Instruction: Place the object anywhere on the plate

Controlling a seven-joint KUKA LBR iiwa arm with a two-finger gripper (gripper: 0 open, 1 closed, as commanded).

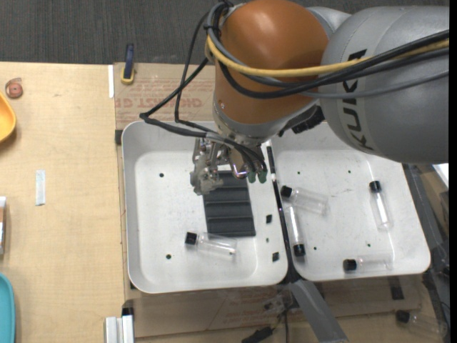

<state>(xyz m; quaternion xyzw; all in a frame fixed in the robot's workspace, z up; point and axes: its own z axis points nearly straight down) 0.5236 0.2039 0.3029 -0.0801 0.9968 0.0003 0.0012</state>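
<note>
1. while the jaws (pixel 207 179) hung low in the left bin (pixel 146 256), at the upper end of the dark ribbed plate (pixel 230 209), i could not tell how they were set or whether they held anything.
2. a clear black-capped vial (pixel 211 245), the likeliest object, lay just beside the plate's lower-left corner, not on it.
3. judged so, pickup and placing both remained.

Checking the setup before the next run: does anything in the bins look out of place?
Nothing looks damaged or spilled. Clear vials with black caps lie scattered on their sides across both bins, and the gripper sits at the top edge of a dark ribbed plate.
</note>
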